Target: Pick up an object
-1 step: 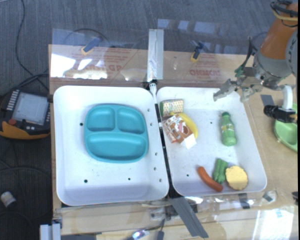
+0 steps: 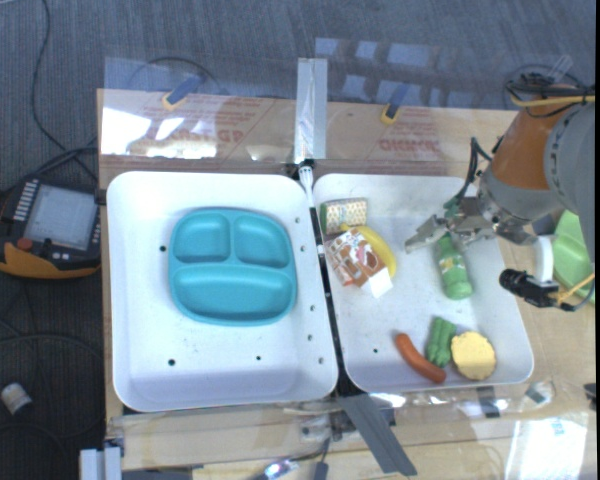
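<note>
Plainly nothing is lifted yet: the claw (image 2: pixel 458 226) hovers spread apart just above the green bottle (image 2: pixel 454 271), which lies flat in the right bin (image 2: pixel 500 368); closing and raising remain.

One fixed camera looks down at a slant from above the bench (image 2: pixel 280 118), far enough to take in both bins; the arm (image 2: pixel 540 158) enters at 3 o'clock.

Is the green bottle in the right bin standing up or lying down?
Lying down. The green bottle shows its full length flat on the right bin floor, just below the tool.
</note>
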Available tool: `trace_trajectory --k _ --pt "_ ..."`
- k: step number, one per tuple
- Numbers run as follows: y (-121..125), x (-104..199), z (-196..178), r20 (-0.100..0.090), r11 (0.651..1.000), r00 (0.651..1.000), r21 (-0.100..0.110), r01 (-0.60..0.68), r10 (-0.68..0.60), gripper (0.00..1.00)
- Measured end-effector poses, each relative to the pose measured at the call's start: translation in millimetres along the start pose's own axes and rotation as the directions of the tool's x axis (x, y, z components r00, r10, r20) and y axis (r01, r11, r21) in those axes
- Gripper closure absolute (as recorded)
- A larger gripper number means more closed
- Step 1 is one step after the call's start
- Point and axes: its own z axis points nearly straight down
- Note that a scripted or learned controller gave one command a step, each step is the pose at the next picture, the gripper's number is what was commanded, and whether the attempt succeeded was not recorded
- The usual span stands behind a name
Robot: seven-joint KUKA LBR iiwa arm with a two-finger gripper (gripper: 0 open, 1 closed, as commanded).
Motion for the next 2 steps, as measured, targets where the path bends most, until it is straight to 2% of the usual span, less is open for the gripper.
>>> trace_trajectory --k 1,2 --pt "-0.8 -0.1 -7.5 0.003 1.0 1.0 0.004 0.002 -0.002 1.0" --pt "-12.6 71.6 -113.6 0.005 0.995 0.995 0.008 0.099 -0.099 1.0"
